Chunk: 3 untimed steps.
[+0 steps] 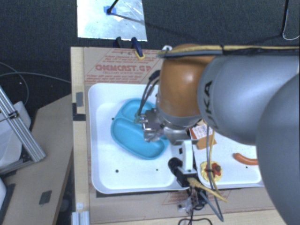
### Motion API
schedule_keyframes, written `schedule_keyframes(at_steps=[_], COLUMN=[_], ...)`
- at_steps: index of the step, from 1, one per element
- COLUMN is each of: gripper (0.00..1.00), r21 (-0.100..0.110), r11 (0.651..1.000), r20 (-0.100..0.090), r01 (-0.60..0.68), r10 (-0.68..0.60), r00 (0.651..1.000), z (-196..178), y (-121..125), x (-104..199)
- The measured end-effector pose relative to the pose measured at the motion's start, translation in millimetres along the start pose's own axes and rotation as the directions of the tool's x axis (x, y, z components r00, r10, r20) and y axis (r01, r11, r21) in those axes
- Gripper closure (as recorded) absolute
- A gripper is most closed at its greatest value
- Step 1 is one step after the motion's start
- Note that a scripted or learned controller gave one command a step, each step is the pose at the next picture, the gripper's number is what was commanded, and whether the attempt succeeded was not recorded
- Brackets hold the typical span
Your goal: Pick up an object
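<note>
A robotics lab is showing here: a grey arm is reaching over white bins on a cable-strewn bench.

- The arm covers most of the right bin and the blue tray's right part.
- The orange sausage-like object is cut off by the arm.

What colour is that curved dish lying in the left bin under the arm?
Bright light blue; the dish shows best in the camera view, partly covered by the end effector.
</note>
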<state>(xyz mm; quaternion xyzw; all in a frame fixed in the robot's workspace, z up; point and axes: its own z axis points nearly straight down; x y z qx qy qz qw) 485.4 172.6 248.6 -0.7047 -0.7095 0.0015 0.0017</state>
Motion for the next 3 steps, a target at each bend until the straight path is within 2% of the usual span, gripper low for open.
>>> schedule_keyframes(at_steps=[1,2,3], gripper=[1.00,1.00,1.00], r21=[-0.006,-0.025,0.000], r11=[1.000,1.000,1.000], r20=[-0.001,-0.008,0.001], r01=[-0.002,-0.002,0.002], r10=[0.002,0.002,-0.002], r00=[1.000,1.000,1.000], z=[-13,-296,-225], y=[2,1,20], x=[-2,-16,38])
